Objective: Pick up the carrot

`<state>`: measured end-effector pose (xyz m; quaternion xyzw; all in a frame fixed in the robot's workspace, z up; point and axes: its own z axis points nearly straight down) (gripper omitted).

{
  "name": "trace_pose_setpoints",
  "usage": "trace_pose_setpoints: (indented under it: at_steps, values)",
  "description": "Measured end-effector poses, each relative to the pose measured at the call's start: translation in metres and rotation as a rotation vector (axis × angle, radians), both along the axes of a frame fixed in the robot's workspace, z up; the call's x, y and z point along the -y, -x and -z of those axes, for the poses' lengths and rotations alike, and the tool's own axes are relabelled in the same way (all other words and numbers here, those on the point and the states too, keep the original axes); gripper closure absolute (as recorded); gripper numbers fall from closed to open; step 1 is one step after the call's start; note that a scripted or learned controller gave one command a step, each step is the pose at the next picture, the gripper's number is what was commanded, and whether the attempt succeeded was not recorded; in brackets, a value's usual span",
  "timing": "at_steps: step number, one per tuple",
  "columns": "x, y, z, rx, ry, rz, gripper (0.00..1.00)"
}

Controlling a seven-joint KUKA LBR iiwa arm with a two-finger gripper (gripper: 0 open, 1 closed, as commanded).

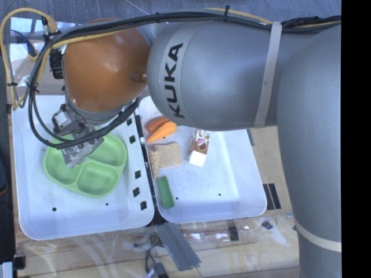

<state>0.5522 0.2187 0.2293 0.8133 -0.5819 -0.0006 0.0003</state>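
The orange carrot (160,128) lies at the back left corner of the right bin (232,196), beside the divider, partly hidden under the arm. My gripper (78,152) hangs over the left bin (35,207), above the green divided plate (87,165), well to the left of the carrot. No object shows between its fingers. The big grey and orange arm covers the back of both bins.
In the right bin lie a tan bread slice (165,155), a green stick (166,191) near the divider, and a small white and red item (199,147). Cables loop over the left bin's back left corner.
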Motion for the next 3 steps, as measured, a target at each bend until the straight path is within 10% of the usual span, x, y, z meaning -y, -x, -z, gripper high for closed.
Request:
trace_pose_setpoints:
  at_steps: [1, 2, 3]
  values:
    - [0.021, 0.022, 0.035, -0.003, -0.001, -0.418, 1.00]
    - [0.000, 0.018, 0.030, 0.001, -0.002, -0.047, 1.00]
    - [-0.001, 0.016, -0.042, 0.005, -0.003, -0.364, 1.00]
